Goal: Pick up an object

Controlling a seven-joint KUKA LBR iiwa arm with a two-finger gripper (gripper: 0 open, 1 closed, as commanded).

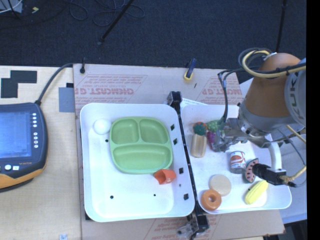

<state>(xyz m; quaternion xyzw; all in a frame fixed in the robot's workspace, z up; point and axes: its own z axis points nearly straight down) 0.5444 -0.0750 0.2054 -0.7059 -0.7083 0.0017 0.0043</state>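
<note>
My gripper [220,140] is low in the right bin [280,203], near its back left part. It sits just right of a tan bottle [198,145] with a green and red top, and just below a bunch of green and purple grapes [215,126]. A small red and white can [237,161] stands a little to the gripper's lower right. The wrist and cables hide the gripper's tips.
The right bin also has a watermelon slice [249,170], a yellow corn cob [256,192], a pale round biscuit [220,184] and an orange donut [211,199]. The left bin [95,194] carries a green divided plate [141,145], a white ball [101,126] and an orange piece [165,176].
</note>
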